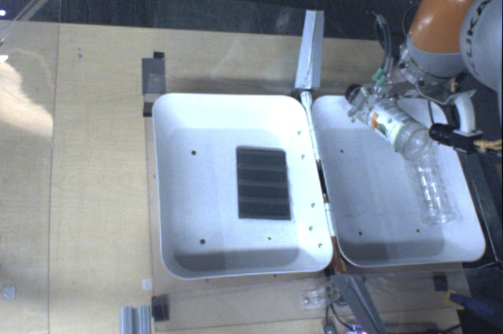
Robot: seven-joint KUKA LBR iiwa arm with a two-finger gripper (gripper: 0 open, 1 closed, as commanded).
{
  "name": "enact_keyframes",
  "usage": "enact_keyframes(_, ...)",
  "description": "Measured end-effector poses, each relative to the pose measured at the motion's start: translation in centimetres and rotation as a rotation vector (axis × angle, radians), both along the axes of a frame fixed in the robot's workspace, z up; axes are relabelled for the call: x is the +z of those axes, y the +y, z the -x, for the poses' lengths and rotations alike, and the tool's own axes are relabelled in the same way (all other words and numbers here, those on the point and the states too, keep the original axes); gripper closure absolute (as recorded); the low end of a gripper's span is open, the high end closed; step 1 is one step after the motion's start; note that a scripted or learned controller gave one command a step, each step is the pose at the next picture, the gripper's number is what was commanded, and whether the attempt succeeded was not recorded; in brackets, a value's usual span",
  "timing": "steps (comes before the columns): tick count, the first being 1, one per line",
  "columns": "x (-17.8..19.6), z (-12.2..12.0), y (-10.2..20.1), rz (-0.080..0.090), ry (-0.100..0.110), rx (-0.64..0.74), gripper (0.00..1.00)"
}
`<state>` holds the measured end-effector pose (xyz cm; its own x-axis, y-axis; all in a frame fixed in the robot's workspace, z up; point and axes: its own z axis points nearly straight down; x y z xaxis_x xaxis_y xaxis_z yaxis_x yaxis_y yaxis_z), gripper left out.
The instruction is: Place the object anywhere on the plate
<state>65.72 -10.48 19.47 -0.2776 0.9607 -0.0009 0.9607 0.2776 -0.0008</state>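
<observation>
A dark ridged rectangular plate (pixel 263 182) lies flat in the middle of the left bin (pixel 181 167). A clear plastic bottle with an orange and green label (pixel 395 130) sits tilted at the back of the right bin (pixel 369 199). My gripper (pixel 366 100) is at the bottle's upper left end, close against it, below the orange wrist band (pixel 444 6). Whether it grips the bottle is hidden by the wrist and cables. The plate is well to the left of the gripper, across the wall between the bins.
A second clear ribbed bottle (pixel 435 189) lies along the right side of the right bin. A grey metal post (pixel 310 49) stands behind the seam between the bins. Black brackets (pixel 155 75) sit on the wooden bench at the left bin's back corner.
</observation>
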Motion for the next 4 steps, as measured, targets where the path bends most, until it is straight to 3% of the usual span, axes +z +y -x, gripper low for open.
enact_keyframes(1, 4.1, 6.4, 7.0, -0.002, -0.007, 0.069, 1.00)
enact_keyframes(2, 1.9, 8.0, 11.5, -0.002, -0.006, 0.225, 1.00)
enact_keyframes(4, 4.1, 7.6, 11.6, -0.003, -0.017, 0.227, 1.00)
